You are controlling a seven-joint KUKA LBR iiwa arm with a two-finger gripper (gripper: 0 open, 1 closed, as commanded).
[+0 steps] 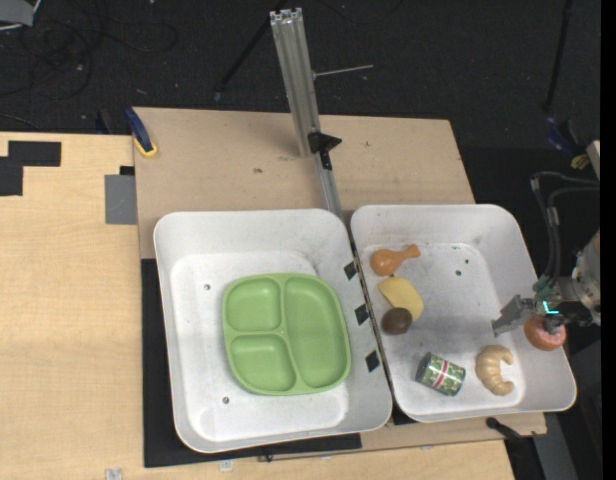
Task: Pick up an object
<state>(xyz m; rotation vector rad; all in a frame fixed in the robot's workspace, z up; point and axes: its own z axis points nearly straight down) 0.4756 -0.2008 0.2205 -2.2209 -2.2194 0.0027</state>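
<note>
A small round orange-red thing is seen right by the gripper; whether it is grasped cannot be told.

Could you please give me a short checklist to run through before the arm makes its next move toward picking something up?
1. Gripper inside the right bin, at its right edge: ok.
2. Nothing visibly held between the fingers: ok.
3. Finger opening: cannot tell.
4. Nearest target, the croissant, lies apart from the can: ok.
5. Yellow piece touches the brown ball, a crowded pick: not ok.
6. Green divided plate in the left bin, away from the gripper: ok.
</note>
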